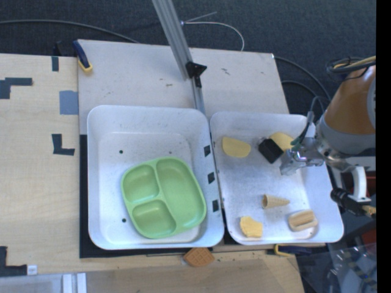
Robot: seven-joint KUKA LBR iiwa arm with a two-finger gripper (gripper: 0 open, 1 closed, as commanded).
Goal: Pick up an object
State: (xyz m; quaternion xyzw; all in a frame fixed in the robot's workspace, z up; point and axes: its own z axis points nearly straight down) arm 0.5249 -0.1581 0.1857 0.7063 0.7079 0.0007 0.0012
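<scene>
1. Two white bins sit side by side on the counter: the left bin and the right bin.
2. Over the right bin's far right corner hangs the hand; I cannot tell whether it is clenched or released.
3. Just beside the hand lies a partly hidden yellow rounded thing.
4. Also in the right bin lie a yellow half-round piece, a cone, a yellow chunk and a tan loaf.
5. Inside the left bin rests a green divided plate.

Rounded yellow plastic piece at the right white bin's far edge: half hidden behind the gripper.
</scene>
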